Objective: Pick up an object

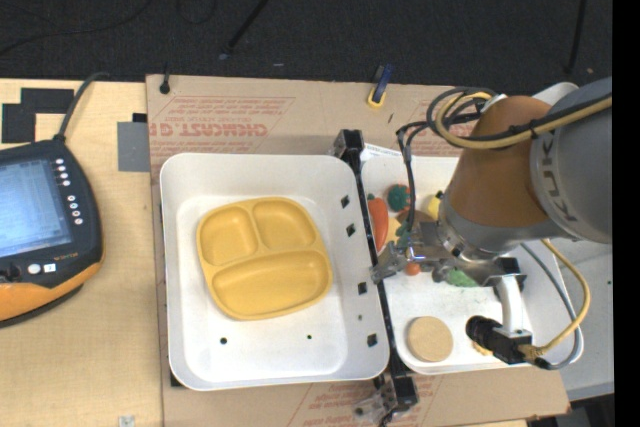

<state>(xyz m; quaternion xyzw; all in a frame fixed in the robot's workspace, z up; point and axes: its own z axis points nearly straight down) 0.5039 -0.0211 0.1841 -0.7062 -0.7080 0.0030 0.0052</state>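
Arm low over right bin — gripper near orange carrot by divider. Can't tell finger state. I'd centre over carrot, drop straight — green bits crowd close.

The tabletop is covered in part by a cardboard sheet, on which two white bins are set side by side. A teach pendant is laid at its left edge.
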